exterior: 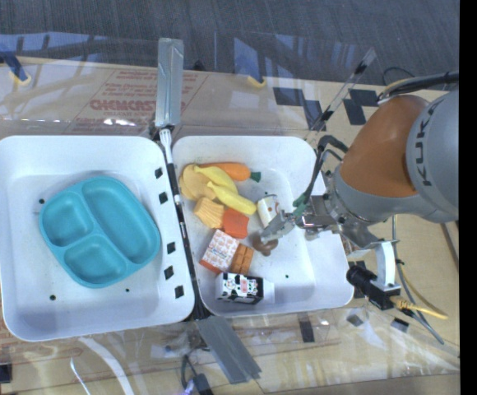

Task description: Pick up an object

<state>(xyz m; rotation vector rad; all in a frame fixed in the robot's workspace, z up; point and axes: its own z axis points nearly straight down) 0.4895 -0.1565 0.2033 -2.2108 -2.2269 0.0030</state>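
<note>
Camera view. Two white bins lie side by side on the bench. The left bin (16,245) holds a blue divided plate (99,230), lying flat near its centre. The right bin (304,282) holds a cluster of toys. At the cluster's 12 o'clock lie a carrot (234,171) and a banana (222,189), touching each other. Below them, an orange block (236,224) sits just beside a yellow wedge (209,212). At 6 o'clock a red-and-white carton (219,249) touches a small orange cracker (242,258); further toward 6 o'clock lies a black-and-white carton (239,287), apart from the rest.

The arm (403,159) enters from 3 o'clock, its orange band above the right bin's edge. The gripper (273,225) is low inside the right bin, at the cluster's 3 o'clock side. A small white object (266,209) lies at the fingers' 11 o'clock, touching or just beside them; a brown object (263,243) lies at their 7 o'clock. Neither is seen clearly between the fingers, and whether the fingers are spread or closed cannot be told from this angle.
</note>
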